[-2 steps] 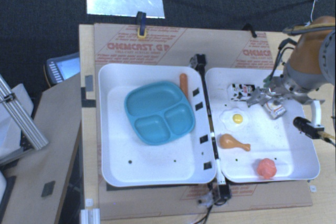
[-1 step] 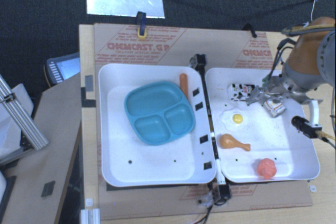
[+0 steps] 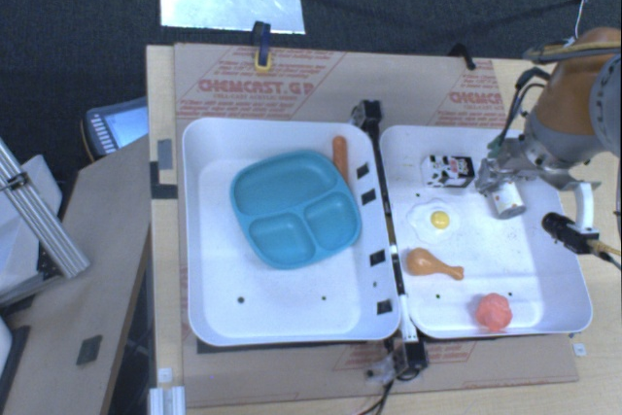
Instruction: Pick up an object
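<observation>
My gripper [image 3: 502, 198] hangs low over the upper right part of the right bin [image 3: 559, 282], just right of a black-and-white carton [image 3: 447, 170]. Below the carton lies a fried egg toy [image 3: 434, 221]. An orange drumstick [image 3: 432, 263] rests under the egg, and a pink ball [image 3: 494, 311] sits near the bin's front edge. Nothing shows in the gripper's grasp from this angle.
The left bin [image 3: 214, 296] bears a blue divided plate [image 3: 294, 208] with an orange sausage [image 3: 339, 155] at its upper right corner. A black divider with clips [image 3: 381, 209] runs between the bins. The grey arm with its orange band [image 3: 573, 102] reaches in from the right.
</observation>
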Motion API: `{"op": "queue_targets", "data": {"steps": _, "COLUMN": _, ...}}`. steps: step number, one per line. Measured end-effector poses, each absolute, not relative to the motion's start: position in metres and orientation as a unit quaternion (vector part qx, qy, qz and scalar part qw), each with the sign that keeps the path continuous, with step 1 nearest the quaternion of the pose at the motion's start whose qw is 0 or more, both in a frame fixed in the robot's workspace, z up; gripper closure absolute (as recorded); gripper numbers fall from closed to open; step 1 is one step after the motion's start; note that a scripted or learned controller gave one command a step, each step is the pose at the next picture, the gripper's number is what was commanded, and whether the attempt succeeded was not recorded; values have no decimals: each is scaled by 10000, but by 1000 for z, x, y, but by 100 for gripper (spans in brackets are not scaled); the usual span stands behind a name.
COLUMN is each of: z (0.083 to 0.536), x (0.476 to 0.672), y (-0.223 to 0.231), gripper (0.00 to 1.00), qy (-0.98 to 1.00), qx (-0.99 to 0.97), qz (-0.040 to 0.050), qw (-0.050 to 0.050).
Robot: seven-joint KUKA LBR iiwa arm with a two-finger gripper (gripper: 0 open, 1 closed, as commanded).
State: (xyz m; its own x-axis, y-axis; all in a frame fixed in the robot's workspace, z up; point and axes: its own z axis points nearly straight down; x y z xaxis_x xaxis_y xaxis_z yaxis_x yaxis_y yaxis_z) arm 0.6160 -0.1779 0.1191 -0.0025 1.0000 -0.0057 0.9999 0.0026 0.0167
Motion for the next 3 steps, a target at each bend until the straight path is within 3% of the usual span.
{"op": "queue_targets", "data": {"steps": 3, "z": 300, "x": 623, "y": -179, "gripper": 100, "qy": 7091, "qx": 7051, "qz": 16, "qw": 31}}
